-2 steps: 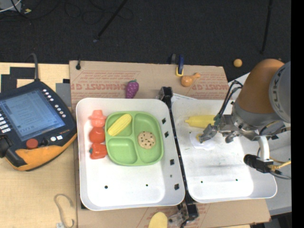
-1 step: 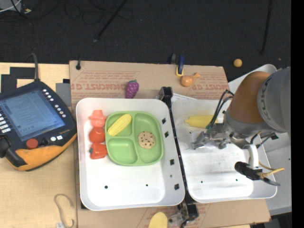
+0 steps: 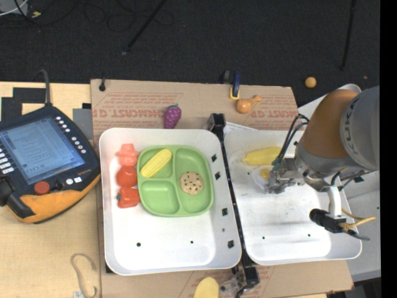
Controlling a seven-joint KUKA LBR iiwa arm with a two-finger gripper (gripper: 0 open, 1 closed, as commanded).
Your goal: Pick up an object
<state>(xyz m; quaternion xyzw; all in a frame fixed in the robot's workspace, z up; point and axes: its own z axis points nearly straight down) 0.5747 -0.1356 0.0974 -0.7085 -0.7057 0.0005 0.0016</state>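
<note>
Camera view: the gripper [image 3: 273, 184] is lowered into the right bin [image 3: 298, 247], just beside a yellow object [image 3: 260, 157], possibly a banana. Whether it is open, closed or gripping cannot be told. The step in hand appears to be the descent to grasp; next, closing on the object and lifting it clear.

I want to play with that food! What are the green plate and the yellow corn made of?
The green divided plate looks like smooth moulded plastic: even colour, rounded compartment ridges, a soft sheen. The yellow corn cob lying in its upper-left compartment is probably toy plastic or rubber too, with a uniform bright colour and faint kernel ridges; I can't tell whether it is hard or soft.
</note>
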